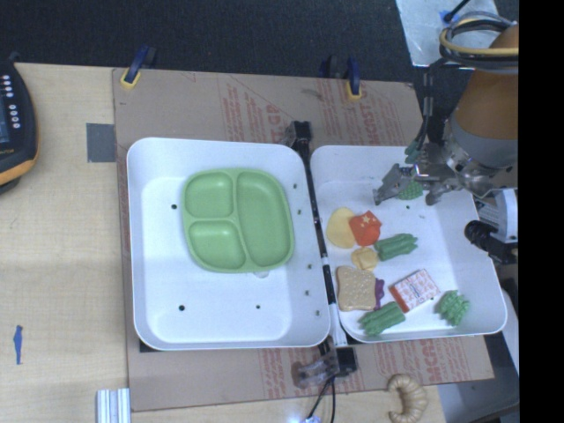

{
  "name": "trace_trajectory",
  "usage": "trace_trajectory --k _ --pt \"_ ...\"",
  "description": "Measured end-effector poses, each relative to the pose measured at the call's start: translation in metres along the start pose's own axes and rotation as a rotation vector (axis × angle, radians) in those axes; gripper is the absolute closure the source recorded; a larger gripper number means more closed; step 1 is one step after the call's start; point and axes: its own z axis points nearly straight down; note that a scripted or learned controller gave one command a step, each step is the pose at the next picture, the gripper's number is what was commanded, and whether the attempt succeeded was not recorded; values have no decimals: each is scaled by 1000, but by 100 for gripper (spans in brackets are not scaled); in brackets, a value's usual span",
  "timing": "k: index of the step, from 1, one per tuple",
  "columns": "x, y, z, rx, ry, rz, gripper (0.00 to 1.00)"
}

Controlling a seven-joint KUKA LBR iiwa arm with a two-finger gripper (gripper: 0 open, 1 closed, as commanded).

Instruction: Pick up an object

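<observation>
End effector [407, 188] hung over the far part of the right bin [493, 324], fingers spread, a small green piece [410, 191] seen between them.
Nearer the camera in that bin lay a yellow piece [341, 228], a red piece [365, 228], a green pickle [396, 246], toast [355, 288] and a red packet [413, 289]; the left bin [159, 315] carried a green divided plate [238, 219].

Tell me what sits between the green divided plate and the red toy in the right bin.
In the camera view, the bins' adjoining rims and a yellow toy lie between the green divided plate and the red toy.
</observation>
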Motion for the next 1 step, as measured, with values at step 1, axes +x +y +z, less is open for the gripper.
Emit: trace_trajectory --k 1 --pt "14 2 143 5 2 0 0"
